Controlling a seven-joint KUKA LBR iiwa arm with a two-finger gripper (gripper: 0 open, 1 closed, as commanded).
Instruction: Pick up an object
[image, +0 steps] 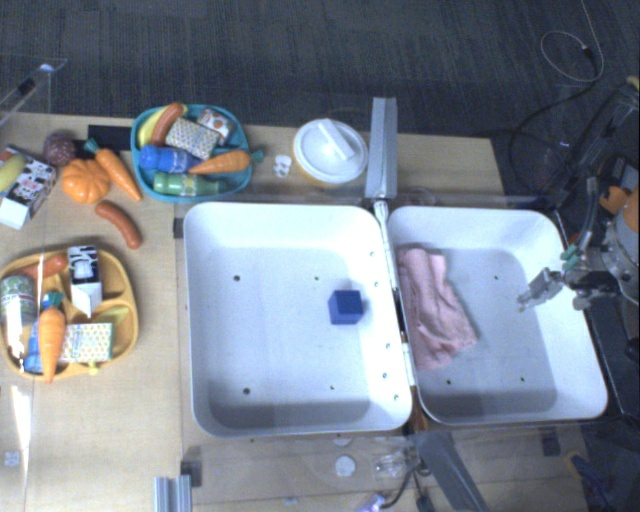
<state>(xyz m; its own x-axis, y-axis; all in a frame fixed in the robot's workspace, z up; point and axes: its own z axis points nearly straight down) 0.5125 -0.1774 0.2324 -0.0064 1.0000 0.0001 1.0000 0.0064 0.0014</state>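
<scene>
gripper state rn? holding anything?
Gripper: over the right bin's right side, nothing visible in it; open or shut cannot be told. Pink cloth and blue cube lie untouched in the bins.

Up at 11 o'clock a blue bowl (192, 185) brims with toy food, a carrot (222, 162) lying across it. Just left, a small orange pumpkin (83, 182) sits on the bench beside a loose sausage (119, 224). At 9 o'clock a yellow tray (124, 300) carries more toy groceries. At 12 o'clock there's a white lidded container (331, 150), touching nothing, with a grey metal post (380, 150) just right of it.
</scene>
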